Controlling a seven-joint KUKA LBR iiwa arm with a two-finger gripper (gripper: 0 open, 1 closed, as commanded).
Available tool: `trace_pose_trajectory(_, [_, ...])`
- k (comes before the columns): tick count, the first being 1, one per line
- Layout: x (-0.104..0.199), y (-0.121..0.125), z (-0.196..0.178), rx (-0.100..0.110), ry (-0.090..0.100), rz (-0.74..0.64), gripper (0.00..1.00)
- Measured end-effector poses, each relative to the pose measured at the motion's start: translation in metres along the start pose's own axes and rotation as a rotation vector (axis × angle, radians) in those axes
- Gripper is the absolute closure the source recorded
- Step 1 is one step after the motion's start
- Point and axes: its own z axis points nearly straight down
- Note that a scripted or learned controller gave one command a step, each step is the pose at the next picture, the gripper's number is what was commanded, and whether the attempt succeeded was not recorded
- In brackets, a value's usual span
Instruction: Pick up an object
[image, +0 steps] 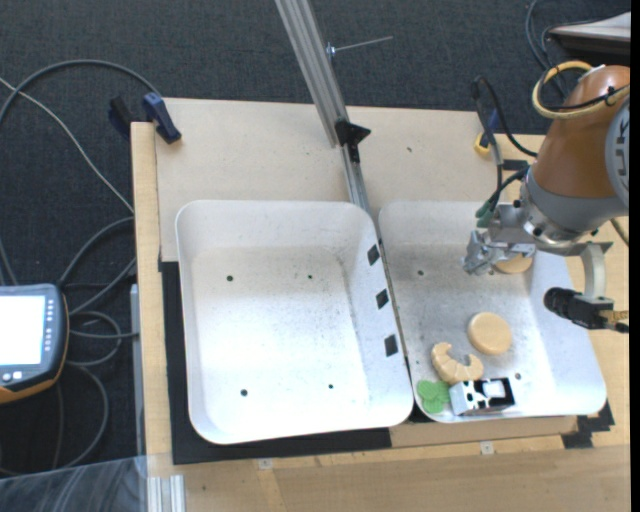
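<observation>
The gripper (487, 252) sits low in the right bin (430, 300), up-frame of the tan disc (490, 333). Whether its jaws are apart cannot be told. A paler piece (516, 264) lies just beside it. Advice: centre squarely over the piece before closing.

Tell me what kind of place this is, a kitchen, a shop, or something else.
Most likely a robotics lab or test cell. A robot arm reaches over two white bins on a bench, a handheld control pendant sits at the left, and loose cables trail across dark carpet.
</observation>
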Motion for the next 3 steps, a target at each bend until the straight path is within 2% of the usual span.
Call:
trace_pose_trajectory(2, [0.100, 0.040, 0.002, 0.005, 0.004, -0.006, 1.00])
trace_pose_trajectory(3, [0.146, 0.063, -0.008, 0.004, 0.004, -0.005, 1.00])
